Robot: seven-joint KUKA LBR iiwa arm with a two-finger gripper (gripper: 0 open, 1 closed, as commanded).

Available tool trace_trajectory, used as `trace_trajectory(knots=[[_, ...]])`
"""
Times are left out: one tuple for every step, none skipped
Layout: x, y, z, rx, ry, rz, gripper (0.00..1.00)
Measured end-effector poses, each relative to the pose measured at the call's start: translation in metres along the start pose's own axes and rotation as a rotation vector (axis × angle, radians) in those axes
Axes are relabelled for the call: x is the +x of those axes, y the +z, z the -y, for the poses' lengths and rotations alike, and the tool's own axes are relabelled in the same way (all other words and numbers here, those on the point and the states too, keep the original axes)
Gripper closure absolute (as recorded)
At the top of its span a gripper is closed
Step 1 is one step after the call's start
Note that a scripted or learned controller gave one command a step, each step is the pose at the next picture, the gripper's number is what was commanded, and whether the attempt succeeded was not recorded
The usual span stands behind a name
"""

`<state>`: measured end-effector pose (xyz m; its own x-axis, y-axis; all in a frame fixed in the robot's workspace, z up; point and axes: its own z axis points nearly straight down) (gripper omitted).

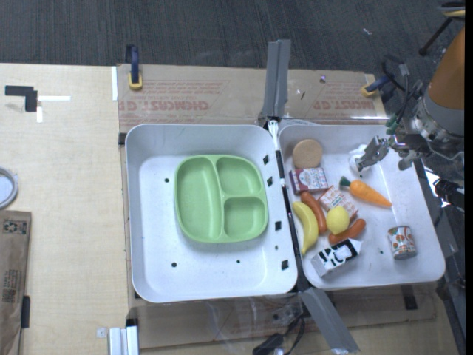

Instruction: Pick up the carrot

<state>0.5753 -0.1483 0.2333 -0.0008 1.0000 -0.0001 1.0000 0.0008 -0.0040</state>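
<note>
Camera view has my gripper [386,152] over the right bin [421,272], toward its two o'clock corner, and I cannot tell its state. Nothing visibly sits in it. At seven o'clock from it, just beside but apart, the carrot [368,193] lies on the bin floor, green top pointing to nine o'clock. A small can [401,242] stands at the carrot's five o'clock
</note>
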Motion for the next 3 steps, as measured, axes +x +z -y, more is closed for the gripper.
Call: trace_trajectory(knots=[[-0.053, 0.140, -0.011, -0.006, 0.116, -0.002, 0.00], [-0.053, 0.132, -0.011, -0.004, 0.119, -0.001, 1.00], [-0.051, 0.066, -0.036, -0.004, 0.100, 0.001, 1.00]])
